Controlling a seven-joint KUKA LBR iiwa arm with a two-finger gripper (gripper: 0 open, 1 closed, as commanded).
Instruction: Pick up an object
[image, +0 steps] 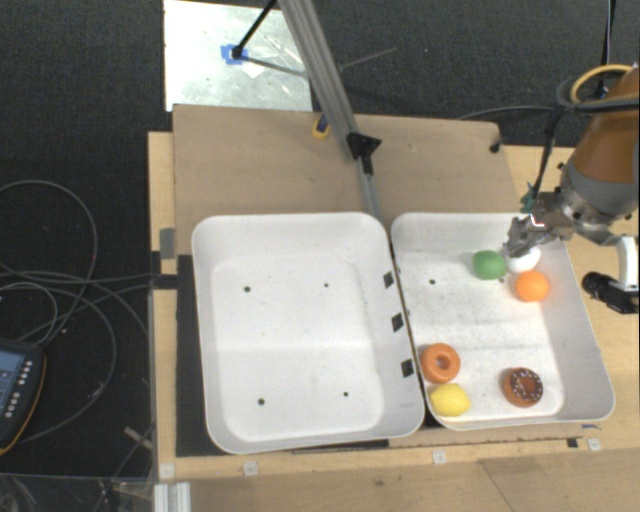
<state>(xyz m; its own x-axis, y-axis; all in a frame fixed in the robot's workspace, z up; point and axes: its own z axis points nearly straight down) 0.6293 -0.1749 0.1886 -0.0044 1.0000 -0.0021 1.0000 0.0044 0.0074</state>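
The right bin (470, 320) holds several small items. A green ball (489, 264) lies near its far side, with a white round object (526, 261) right beside it and an orange ball (532, 287) just in front. My gripper (522, 238) hangs at the bin's far right, directly over the white object and partly covering it. An orange ring donut (439, 362), a yellow lemon (450, 400) and a chocolate sprinkled donut (521, 386) sit along the near edge.
The left bin (295, 330) sits flush against the right one, with black clips (397, 322) along the shared rim. A grey pole (330, 80) slants across the back of the bench. A black fixture (610, 290) protrudes at the right edge.
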